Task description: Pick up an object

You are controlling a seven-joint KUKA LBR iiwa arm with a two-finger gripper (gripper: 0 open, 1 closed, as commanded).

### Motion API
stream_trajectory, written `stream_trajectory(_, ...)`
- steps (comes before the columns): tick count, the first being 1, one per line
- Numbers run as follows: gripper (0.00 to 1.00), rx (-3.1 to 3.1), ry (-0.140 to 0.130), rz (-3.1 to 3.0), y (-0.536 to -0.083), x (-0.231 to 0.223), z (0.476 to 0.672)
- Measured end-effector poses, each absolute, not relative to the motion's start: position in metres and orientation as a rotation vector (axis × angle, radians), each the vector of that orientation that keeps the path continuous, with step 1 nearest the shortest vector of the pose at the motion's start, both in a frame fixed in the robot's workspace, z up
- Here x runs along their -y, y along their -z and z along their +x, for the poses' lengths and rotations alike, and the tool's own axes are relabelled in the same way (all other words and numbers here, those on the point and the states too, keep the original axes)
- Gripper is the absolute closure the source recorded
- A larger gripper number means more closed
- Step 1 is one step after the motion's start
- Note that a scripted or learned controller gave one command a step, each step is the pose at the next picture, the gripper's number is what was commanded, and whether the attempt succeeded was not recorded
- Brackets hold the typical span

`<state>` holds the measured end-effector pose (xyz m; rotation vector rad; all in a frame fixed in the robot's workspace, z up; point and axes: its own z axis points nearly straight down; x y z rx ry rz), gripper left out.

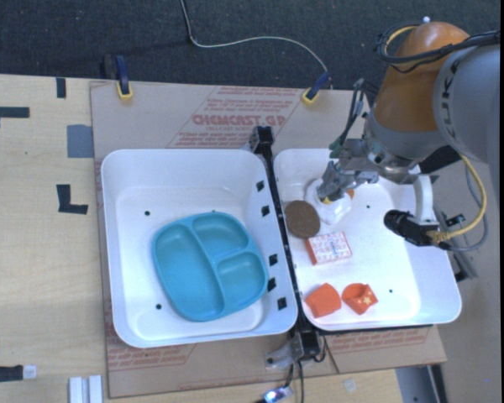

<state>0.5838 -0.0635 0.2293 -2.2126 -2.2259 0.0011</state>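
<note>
The right bin [420,296] holds a brown round disc [302,218], a white card with a red grid pattern [328,247], an orange block [322,300] and an orange-red crumpled piece [359,297]. A small white object [334,209] lies just right of the disc. My gripper [330,191] hangs over the bin's upper left part, directly above that white object and beside the disc. Nothing shows between its tips.
The left bin [126,225] carries a blue three-compartment tray [208,264]. A black divider [273,225] runs between the bins. A black cable end [407,227] hangs over the right bin's right side. Clamps [123,87] hold the cardboard base at the back.
</note>
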Motion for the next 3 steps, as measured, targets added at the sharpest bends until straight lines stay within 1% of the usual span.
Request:
stream_trajectory(1, 1.0, 2.227, 0.001, -2.212, -0.238, 0.01, 0.578)
stream_trajectory(2, 1.0, 2.226, -0.002, -2.212, -0.224, -0.041, 0.569)
stream_trajectory(3, 1.0, 2.228, 0.0, -2.212, -0.23, -0.087, 0.559)
